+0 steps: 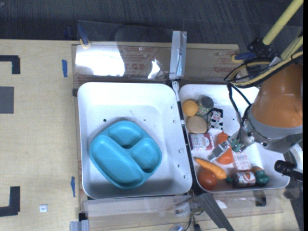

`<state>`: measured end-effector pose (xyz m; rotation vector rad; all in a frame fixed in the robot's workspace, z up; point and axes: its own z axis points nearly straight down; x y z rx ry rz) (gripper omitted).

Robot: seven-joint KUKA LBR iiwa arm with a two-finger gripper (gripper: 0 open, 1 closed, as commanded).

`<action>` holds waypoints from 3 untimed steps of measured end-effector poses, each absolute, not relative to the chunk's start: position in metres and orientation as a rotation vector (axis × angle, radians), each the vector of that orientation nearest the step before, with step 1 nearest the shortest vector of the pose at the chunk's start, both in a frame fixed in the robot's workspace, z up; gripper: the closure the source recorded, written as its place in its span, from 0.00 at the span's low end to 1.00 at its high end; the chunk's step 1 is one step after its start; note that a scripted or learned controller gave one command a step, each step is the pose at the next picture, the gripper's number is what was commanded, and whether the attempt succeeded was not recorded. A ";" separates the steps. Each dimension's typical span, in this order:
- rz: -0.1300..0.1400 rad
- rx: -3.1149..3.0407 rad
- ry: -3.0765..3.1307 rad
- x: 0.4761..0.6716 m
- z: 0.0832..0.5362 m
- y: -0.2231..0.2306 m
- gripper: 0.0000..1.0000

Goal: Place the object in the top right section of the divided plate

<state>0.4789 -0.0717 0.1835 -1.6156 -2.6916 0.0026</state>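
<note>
Grey two-finger gripper (222, 151), grip state unclear, pokes into crowded toys; it may miss, leaving the blue three-section plastic plate (126, 153) bare.

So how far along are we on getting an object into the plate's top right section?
Nothing looks done yet: the blue divided plate in the left bin holds no object in any section. In hand: the gripper is down in the right bin, among the toy foods near the carrot and tomato; I can't tell whether it grips anything. Left: secure an object, carry it across, release it in the top right section.
</note>
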 end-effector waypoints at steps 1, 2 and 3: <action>-0.006 -1.311 -2.887 0.487 0.094 -0.131 0.00; -0.001 -1.032 -2.983 0.482 0.341 -0.156 0.00; 0.003 -0.934 -3.009 0.526 0.386 -0.224 0.00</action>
